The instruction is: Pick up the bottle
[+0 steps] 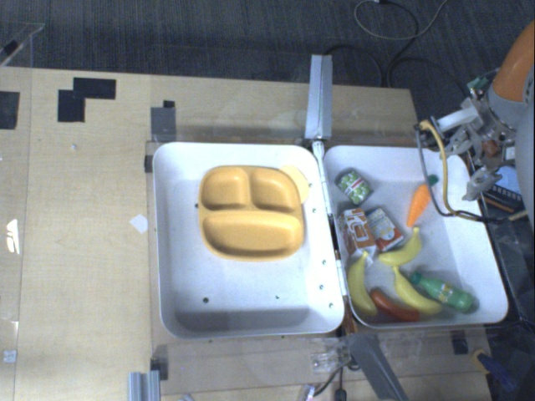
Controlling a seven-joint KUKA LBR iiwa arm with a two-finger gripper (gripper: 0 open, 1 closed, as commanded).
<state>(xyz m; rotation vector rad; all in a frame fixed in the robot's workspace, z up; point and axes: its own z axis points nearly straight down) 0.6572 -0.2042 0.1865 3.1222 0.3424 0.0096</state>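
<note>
Bottle [443, 291]: green, lying flat in the right bin's [493, 257] near corner, touching a banana [414, 291]; likely light, rigid, smooth and prone to roll, so best taken across its mid-body. Gripper [483, 153]: above the bin's far right edge amid cables, state cannot be told; bottle cap and label indistinct.

Green bottle [441, 291], yellow bananas [403, 291], orange carrot [417, 205], mustard-yellow divided tray [251, 210] in white bin [175, 249].
</note>
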